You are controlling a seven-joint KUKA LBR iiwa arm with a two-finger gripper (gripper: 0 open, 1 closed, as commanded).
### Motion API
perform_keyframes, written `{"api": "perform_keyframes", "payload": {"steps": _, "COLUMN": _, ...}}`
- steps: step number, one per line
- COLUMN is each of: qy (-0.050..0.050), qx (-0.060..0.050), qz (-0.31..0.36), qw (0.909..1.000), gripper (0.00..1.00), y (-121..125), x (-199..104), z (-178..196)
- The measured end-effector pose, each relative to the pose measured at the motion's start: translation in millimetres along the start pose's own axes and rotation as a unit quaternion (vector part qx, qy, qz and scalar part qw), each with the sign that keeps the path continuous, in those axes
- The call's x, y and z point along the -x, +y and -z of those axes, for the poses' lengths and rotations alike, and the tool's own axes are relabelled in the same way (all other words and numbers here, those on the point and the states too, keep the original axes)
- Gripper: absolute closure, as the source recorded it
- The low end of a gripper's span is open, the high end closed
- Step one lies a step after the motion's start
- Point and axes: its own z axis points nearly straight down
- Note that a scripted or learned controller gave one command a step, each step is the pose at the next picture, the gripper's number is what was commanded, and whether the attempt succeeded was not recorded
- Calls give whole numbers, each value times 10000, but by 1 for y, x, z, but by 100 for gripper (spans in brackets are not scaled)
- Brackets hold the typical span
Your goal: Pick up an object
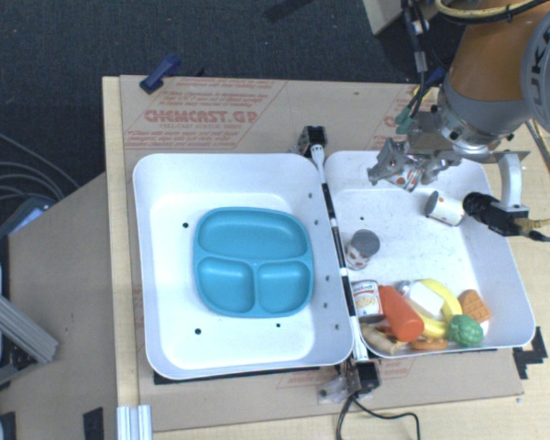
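1. Taken as the likeliest pick: white cylinder [445, 210], lying on its side in the far half of the right bin [495, 255], apart from every other object there.
2. Lies toward the near, right side of the gripper [399, 174], close but not under it; needs a short shift that way before any descent.
3. Long axis running roughly across the bin with a slight slant, darker end turned toward the gripper; best closed on across the short width, judging from that lie. Likely to roll if nudged on the curved side.
4. Fingers [385, 169] seen spread apart with nothing between them, hanging over bare bin floor near the far wall.
5. Reaching in from the right: arm [495, 53], wrist bent down so the gripper points at the bin floor, tilted a little toward the divider.
6. Farther off, beside the divider: small grey-lidded jar [362, 246], upright.
7. Crowded into the near corner: labelled can [365, 299], toy carrot [401, 317], banana [437, 302], broccoli [466, 330], touching one another and harder to single out.
8. Well apart, in the left bin [165, 246]: blue divided plate [253, 260].
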Motion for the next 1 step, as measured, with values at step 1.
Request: {"api": "perform_keyframes", "payload": {"steps": 1, "qy": -1, "qx": 0, "qz": 2, "qw": 10000, "gripper": 100, "y": 3, "x": -24, "z": -1}}
